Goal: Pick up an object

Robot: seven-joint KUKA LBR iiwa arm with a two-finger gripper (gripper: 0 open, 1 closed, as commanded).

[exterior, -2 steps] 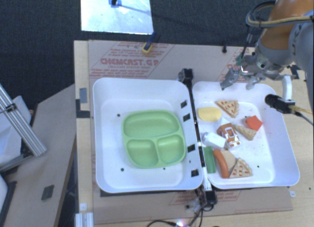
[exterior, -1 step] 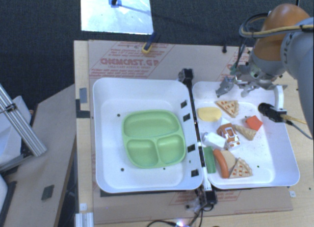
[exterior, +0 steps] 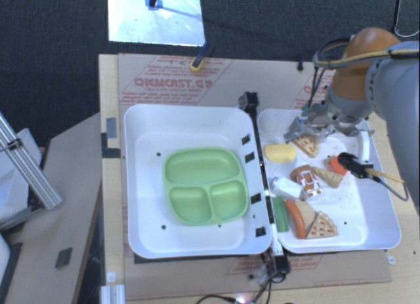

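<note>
several toy foods crowd the right bin (exterior: 377, 227), so i hang my pincer (exterior: 303, 129) low over the waffle piece (exterior: 306, 144) at its far end (whether clenched or released, i cannot tell).

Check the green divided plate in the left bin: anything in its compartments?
Empty. All three compartments of the green plate show bare green; the food pieces all lie in the right bin, where the hand is.
</note>
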